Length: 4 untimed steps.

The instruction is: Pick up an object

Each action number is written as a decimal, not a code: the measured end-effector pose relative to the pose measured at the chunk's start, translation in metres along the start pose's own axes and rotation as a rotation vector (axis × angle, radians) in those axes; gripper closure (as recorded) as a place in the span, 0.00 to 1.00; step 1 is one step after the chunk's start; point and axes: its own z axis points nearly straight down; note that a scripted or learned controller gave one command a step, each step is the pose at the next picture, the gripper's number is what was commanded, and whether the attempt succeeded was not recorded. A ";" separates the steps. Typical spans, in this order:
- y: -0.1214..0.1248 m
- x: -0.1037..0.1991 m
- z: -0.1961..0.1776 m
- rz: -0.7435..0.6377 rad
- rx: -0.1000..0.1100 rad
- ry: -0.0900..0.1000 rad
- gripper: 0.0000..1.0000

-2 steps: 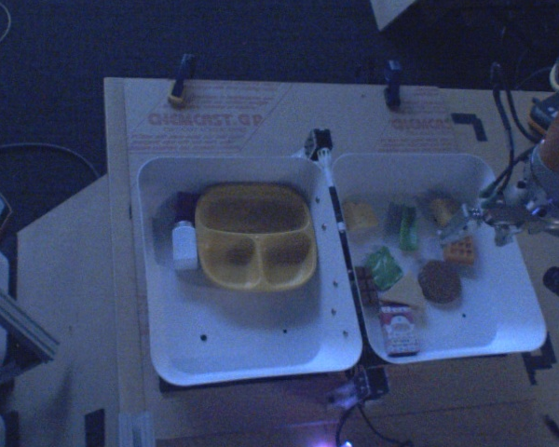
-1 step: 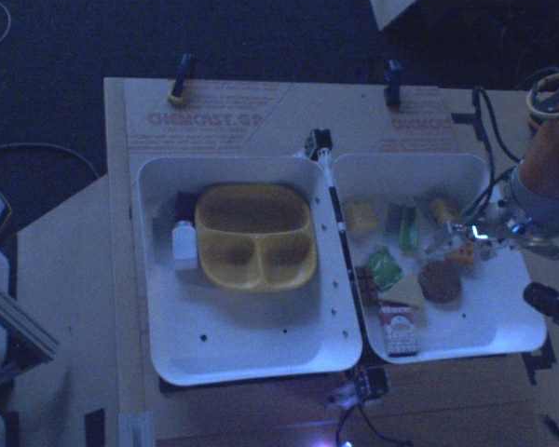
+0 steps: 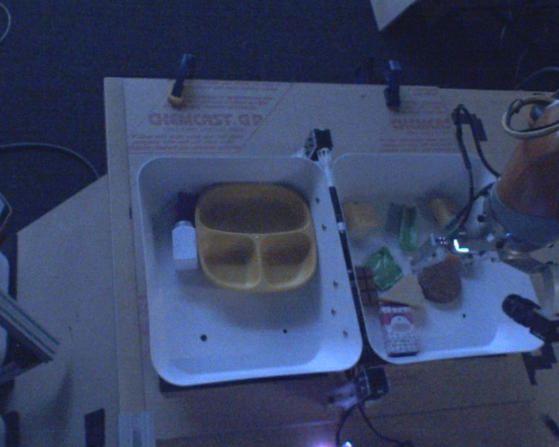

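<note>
The right bin (image 3: 484,329) holds several small things: a brown round item (image 3: 440,283), a green packet (image 3: 385,267), a red and white box (image 3: 400,330), a yellow lump (image 3: 361,217), a green stick (image 3: 408,228) and a tan wedge (image 3: 405,291). My gripper (image 3: 450,246) is low over the bin's right half, just above the brown round item and right of the green packet. The dim light hides how its fingertips stand. The grey arm with its orange band (image 3: 536,170) comes in from the right.
The left bin (image 3: 163,305) carries a yellow three-part tray (image 3: 255,236) and a small white bottle (image 3: 184,244) beside its left edge. A black divider strip (image 3: 338,240) runs between the bins. Cables (image 3: 466,147) hang near the arm.
</note>
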 end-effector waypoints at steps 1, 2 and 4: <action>0.000 -0.009 0.048 0.002 -0.004 -0.001 0.00; 0.004 -0.008 0.059 -0.001 -0.012 0.002 0.00; 0.007 -0.006 -0.017 -0.002 -0.014 -0.006 1.00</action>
